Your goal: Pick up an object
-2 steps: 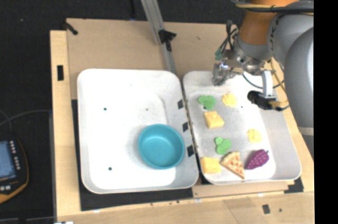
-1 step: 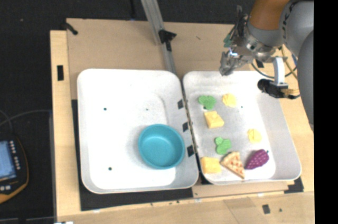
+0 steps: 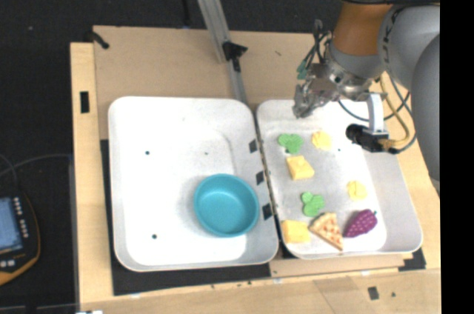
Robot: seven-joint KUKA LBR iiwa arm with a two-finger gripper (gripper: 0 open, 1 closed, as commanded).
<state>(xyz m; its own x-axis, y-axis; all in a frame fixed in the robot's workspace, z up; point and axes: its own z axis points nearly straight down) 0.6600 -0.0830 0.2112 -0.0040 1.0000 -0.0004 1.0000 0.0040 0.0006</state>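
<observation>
Stage: early; nothing looks lifted yet.
Hand (image 3: 306, 107): low over the far left corner of the right bin (image 3: 392, 179); open or closed, I cannot tell, and nothing shows in it.
Closest pieces: green leaf (image 3: 290, 143) and small yellow piece (image 3: 321, 140), just in front of the hand, lying flat.
Others: cheese wedge (image 3: 300, 169), pizza slice (image 3: 326, 230), grapes (image 3: 360, 223), all resting in the right bin.
Left bin (image 3: 148, 135): blue bowl (image 3: 226, 204).
Left to do: lower, grip, lift.

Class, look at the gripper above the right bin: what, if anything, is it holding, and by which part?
Nothing is seen held. The gripper hangs over the right bin's far corner, apart from the toy foods.
</observation>
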